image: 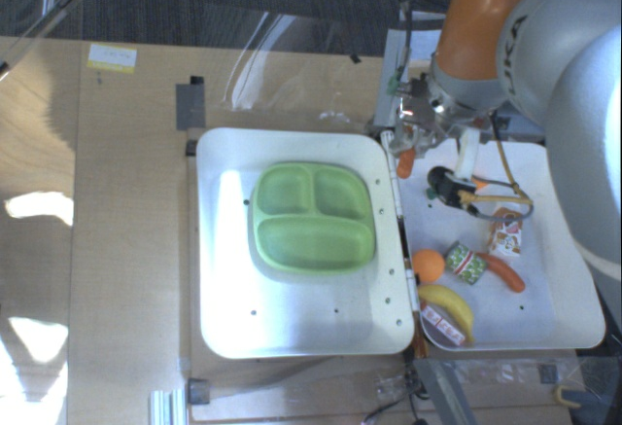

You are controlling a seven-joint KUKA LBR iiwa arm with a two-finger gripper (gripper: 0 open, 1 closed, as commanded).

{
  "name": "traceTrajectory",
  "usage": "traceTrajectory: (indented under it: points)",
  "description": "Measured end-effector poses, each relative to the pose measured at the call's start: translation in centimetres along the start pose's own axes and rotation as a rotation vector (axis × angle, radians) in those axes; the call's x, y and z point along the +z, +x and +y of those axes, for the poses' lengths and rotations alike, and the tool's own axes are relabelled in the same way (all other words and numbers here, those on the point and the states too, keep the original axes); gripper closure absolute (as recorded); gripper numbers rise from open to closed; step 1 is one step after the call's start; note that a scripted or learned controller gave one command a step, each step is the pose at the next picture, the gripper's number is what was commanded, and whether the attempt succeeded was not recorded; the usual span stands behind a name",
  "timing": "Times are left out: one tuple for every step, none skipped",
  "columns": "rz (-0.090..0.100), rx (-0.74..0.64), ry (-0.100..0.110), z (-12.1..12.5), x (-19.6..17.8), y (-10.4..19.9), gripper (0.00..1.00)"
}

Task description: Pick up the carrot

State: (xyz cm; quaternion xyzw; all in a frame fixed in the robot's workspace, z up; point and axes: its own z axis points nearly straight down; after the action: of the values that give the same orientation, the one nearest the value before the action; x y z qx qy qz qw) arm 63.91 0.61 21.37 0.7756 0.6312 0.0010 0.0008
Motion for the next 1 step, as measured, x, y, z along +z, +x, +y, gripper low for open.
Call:
traceTrajectory:
  points:
    - [-0.002, -0.108, -0.002, 4.77, 5.62, -16.28, 1.0]
